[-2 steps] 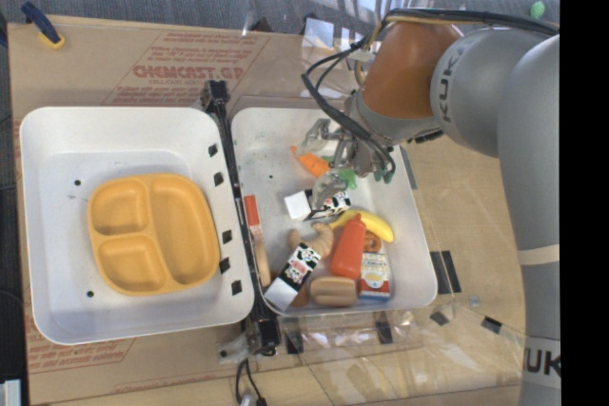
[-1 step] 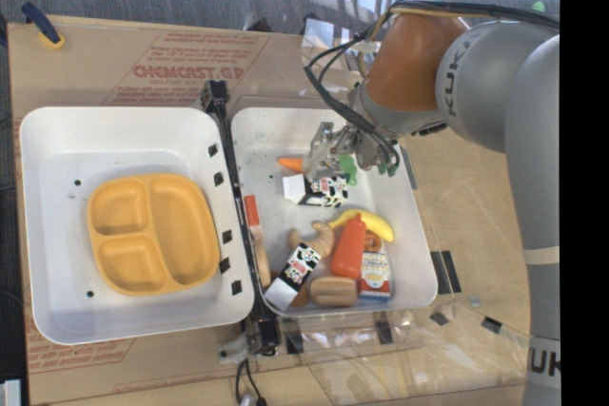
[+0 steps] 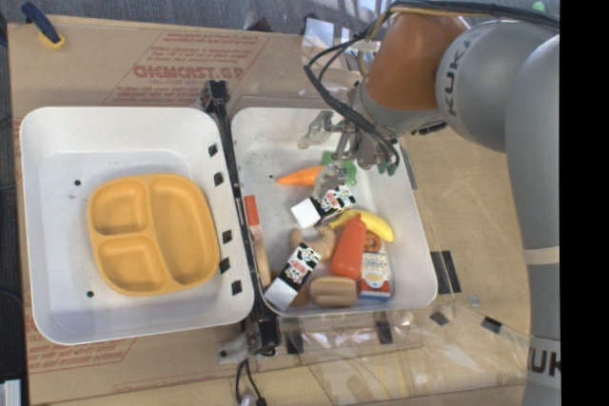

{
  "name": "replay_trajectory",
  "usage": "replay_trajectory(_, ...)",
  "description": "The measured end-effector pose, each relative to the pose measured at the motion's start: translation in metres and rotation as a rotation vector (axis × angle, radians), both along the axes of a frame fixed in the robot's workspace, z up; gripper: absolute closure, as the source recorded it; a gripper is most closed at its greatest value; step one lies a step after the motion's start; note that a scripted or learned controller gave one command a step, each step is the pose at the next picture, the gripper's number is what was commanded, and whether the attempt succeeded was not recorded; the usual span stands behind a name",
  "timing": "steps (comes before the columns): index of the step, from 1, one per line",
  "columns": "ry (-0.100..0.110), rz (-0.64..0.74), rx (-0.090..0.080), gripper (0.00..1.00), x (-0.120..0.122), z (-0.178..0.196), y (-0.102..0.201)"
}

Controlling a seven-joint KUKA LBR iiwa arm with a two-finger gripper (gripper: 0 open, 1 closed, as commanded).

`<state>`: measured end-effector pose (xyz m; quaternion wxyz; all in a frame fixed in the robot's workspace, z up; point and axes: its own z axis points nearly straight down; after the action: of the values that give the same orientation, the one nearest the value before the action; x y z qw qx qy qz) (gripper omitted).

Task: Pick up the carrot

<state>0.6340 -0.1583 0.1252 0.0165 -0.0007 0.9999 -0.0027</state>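
Observation:
The carrot [image 3: 301, 176] is small and orange and lies on the floor of the right bin [image 3: 266, 143], in its upper half, with its green top [image 3: 346, 170] pointing right. My gripper [image 3: 328, 148] hangs just above and to the right of the carrot, over its green end. Its two metal fingers [image 3: 318, 125] stand apart, open, with nothing between them. The carrot rests on the bin floor, not lifted.
Below the carrot lies a pile: two black-and-white cartons [image 3: 333, 202], a banana [image 3: 374, 224], a red bottle [image 3: 348, 248], a bun [image 3: 332, 291] and a small box [image 3: 376, 274]. A red stick [image 3: 251, 213] lies by the bin's left wall. The left bin [image 3: 48, 157] holds a yellow divided plate [image 3: 152, 231].

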Motion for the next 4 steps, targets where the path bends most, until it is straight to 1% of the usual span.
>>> replay_trajectory(1, 0.01, -0.318, 0.011, 0.0, 0.01, -0.021, -0.015)
replay_trajectory(2, 0.024, -0.597, 0.015, 0.0, 0.016, -0.031, -0.01)
replay_trajectory(3, 0.032, -0.749, 0.017, 0.0, -0.018, -0.033, 0.016)
replay_trajectory(4, 0.023, -1.092, 0.023, 0.0, 0.0, -0.032, 0.015)
